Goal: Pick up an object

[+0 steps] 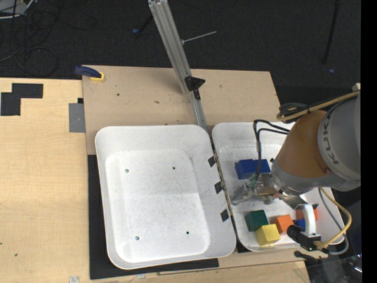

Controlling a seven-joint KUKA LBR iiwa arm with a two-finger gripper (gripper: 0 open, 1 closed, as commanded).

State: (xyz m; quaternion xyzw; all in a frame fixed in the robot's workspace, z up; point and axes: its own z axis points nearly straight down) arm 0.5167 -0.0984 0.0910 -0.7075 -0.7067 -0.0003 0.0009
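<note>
Blocks lie in the right bin (235, 135), and any one of them would serve you: a blue block (252, 168) toward the middle, a green block (255, 220) and a yellow block (268, 234) touching each other near the front wall, an orange block (284, 223) just beside those, and a small red piece (310, 214) further right, partly hidden. The left bin (156, 135) has nothing you need.

Your arm (315, 152) hangs over the right bin with its gripper (254, 191) low, between the blue block and the green one. The metal parts there are blurred and part-covered by the wrist, so you cannot tell how far the hand is open, and no block shows between its tips.

You are, by the look of it, at the approach step, with no grasp made yet. The next move calls for you to settle on one block, centre the gripper over it and come straight down. The blue block stands apart from the others and looks the easier target; the green and yellow pair are crowded and close to the wall.

The blocks are small, plain-coloured, with flat faces, and should take a pinch well if you square up to them.
</note>
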